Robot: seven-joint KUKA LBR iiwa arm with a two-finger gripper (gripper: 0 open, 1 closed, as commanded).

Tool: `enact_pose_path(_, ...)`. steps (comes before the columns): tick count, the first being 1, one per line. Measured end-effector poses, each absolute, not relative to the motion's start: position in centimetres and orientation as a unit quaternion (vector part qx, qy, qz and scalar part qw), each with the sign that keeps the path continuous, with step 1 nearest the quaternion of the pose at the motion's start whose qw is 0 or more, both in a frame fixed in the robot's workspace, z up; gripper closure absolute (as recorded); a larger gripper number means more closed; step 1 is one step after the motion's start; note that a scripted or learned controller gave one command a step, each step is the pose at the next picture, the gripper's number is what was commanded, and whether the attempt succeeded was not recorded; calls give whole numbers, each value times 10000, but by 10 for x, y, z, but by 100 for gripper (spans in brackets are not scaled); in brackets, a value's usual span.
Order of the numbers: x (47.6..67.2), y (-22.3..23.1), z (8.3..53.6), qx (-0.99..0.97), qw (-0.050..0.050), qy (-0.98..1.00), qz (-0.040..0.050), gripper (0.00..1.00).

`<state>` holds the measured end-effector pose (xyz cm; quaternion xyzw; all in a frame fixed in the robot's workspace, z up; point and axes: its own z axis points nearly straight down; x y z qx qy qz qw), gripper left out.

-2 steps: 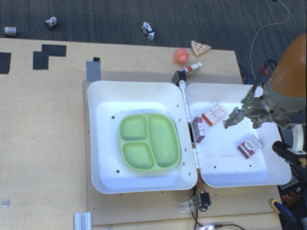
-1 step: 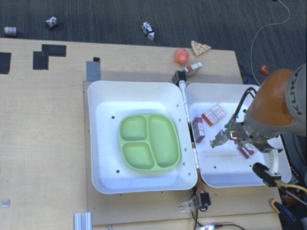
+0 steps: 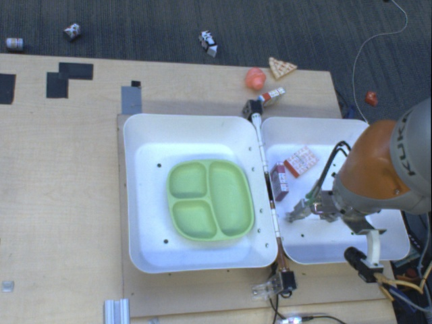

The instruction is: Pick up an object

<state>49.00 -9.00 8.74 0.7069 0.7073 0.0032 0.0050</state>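
Observation:
Two objects lie in the right bin [image 3: 324,247]. One is a red and white checkered packet [image 3: 301,160] near the bin's far side. The other is a dark purplish block [image 3: 278,181] against the left wall. My gripper [image 3: 299,212] hangs low over the bin floor, just in front of and to the right of the dark block. I see nothing held in it. The orange band of the arm [image 3: 368,167] covers the right part of the bin.
The left bin [image 3: 150,181] holds a green divided plate [image 3: 210,200]. Beyond the bins, a red ball [image 3: 255,78], a pizza-slice toy [image 3: 282,67] and a small tube [image 3: 273,95] lie on the bench. Cables and a connector [image 3: 283,282] sit at the front edge.

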Motion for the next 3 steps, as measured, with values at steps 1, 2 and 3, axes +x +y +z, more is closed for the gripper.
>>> enact_pose_path(1, 492, -90, 99, 7065, 72, 7077, 51, 100)
enact_pose_path(2, 593, -138, 172, 7055, 30, 7087, 19, 100)
enact_pose_path(3, 524, -195, 232, 7061, 22, 7081, 7, 100)
